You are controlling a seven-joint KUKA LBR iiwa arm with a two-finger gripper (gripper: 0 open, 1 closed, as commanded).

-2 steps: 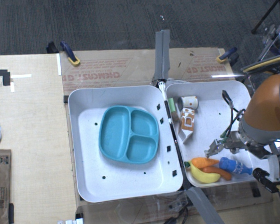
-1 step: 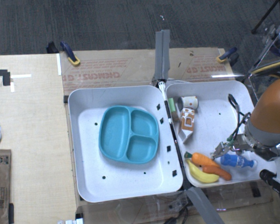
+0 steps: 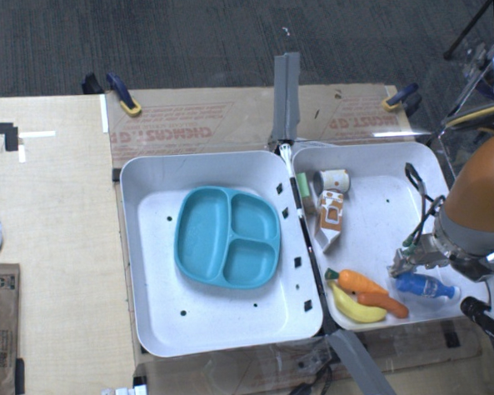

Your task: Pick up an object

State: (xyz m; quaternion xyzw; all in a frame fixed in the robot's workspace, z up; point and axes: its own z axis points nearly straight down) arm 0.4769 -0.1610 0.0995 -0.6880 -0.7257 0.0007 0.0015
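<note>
Gripper (image 3: pixel 409 262) low in right bin (image 3: pixel 370 156), near its front-right corner.
Blue bottle (image 3: pixel 425 287) lies just front of it, long axis left-right (jaws' state: can't tell).

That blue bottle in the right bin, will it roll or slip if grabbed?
The bottle lies on its side, so a nudge would probably roll it. It looks like smooth plastic, likely slippery and light. The carrot beside it may stop a roll leftward.

Teal plate (image 3: pixel 228 236); orange carrot (image 3: pixel 371 291)
</note>
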